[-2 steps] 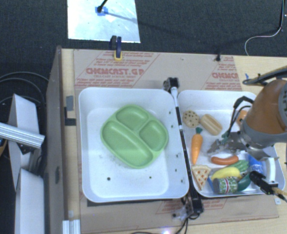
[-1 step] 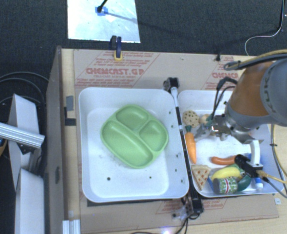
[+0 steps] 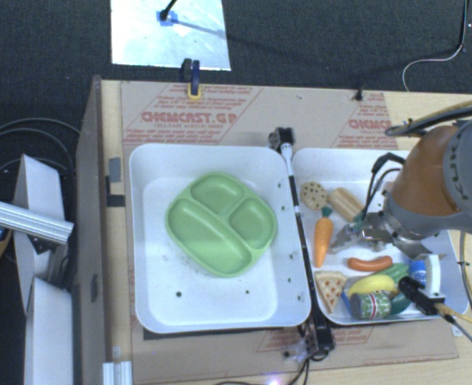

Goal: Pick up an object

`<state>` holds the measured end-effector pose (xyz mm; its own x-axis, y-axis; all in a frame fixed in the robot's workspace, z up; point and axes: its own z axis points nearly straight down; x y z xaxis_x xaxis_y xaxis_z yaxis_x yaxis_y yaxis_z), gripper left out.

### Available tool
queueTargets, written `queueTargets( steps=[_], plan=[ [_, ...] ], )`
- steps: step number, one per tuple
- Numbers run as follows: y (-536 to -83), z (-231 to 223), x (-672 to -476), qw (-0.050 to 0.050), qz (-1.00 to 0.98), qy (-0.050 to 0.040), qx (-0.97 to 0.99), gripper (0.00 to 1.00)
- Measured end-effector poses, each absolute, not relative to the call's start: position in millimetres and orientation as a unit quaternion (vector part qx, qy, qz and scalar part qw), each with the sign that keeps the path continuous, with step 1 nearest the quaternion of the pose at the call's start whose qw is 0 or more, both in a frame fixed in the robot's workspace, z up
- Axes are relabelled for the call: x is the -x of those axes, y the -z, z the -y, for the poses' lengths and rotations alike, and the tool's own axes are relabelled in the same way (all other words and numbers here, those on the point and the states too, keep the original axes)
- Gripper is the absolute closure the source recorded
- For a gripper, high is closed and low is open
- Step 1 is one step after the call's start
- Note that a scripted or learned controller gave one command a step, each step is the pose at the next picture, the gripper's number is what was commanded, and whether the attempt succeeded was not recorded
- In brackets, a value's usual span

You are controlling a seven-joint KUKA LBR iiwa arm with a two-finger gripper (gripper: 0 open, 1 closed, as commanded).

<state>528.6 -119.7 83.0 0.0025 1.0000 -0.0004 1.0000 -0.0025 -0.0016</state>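
Observation:
The right bin [image 3: 344,161] holds several toy foods: an orange carrot [image 3: 322,240], a cookie [image 3: 312,193], a tan bread roll [image 3: 346,203], a red sausage [image 3: 370,262], a yellow banana [image 3: 372,284], a toast wedge [image 3: 330,286] and a dark can [image 3: 371,304]. My gripper [image 3: 352,237] hangs low over the bin's middle, just right of the carrot and above the sausage. Nothing is visibly held in it. The grey and orange arm [image 3: 432,187] covers the bin's right part.
A green divided plate [image 3: 222,223] lies in the left bin [image 3: 151,299]. A blue and white item [image 3: 420,272] sits at the right bin's near right corner. A black divider bar [image 3: 296,215] runs between the bins. Cables lie near the bench's right edge.

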Motion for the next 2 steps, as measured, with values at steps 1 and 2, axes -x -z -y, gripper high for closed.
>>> queueTargets(
  steps=[1, 2],
  plan=[
    [-84.3, 120.1, -485.2, 0.0, 0.707, 0.0, 0.708, 0.0],
    [-85.1, 95.5, -552.7, -0.003, 0.71, 0.0026, 0.704, 0.0]
  ],
)
